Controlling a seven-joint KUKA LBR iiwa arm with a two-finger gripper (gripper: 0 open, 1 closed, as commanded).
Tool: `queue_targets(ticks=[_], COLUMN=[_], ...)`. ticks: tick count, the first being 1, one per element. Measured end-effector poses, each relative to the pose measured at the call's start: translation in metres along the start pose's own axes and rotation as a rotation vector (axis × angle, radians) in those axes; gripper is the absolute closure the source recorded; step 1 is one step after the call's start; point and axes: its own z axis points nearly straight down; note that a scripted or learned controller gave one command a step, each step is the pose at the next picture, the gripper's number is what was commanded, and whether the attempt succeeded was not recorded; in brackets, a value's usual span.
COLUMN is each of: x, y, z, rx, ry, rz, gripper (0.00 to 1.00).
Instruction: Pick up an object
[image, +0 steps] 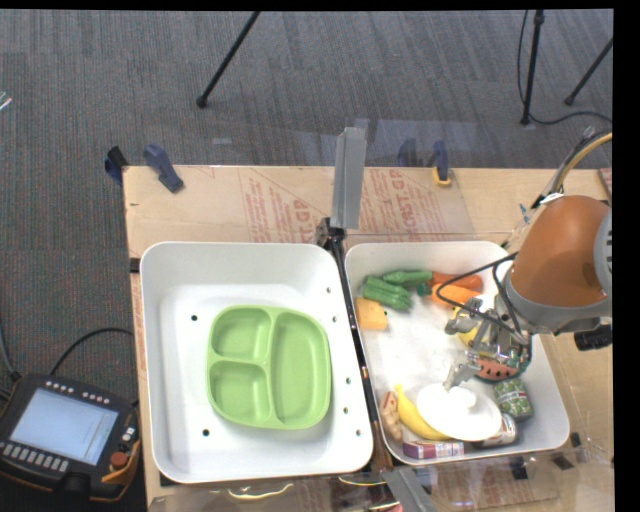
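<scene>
My gripper (484, 352) hangs low in the right bin (420, 252), below the orange wrist band (560, 255). It sits right over a watermelon slice (491, 369), whose red and green edge peeks out beneath it. I cannot tell whether anything is held. Around it lie a white round dish (458, 412), a banana (411, 418), a green leafy piece (513, 399), a carrot (461, 290), green pods (394, 286) and an orange-yellow wedge (372, 316).
The left bin (170, 280) holds a green divided plate (269, 367). A flat package (440, 450) lies against the right bin's front wall. A grey post (349, 185) stands behind the seam between the bins. Cables (470, 272) loop from the wrist over the right bin.
</scene>
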Motion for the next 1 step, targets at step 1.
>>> queue_targets(ticks=[1], x=[-0.0472], y=[0.02], z=[0.0011], rx=[0.001], ry=[0.002], rz=[-0.07], gripper=[0.0])
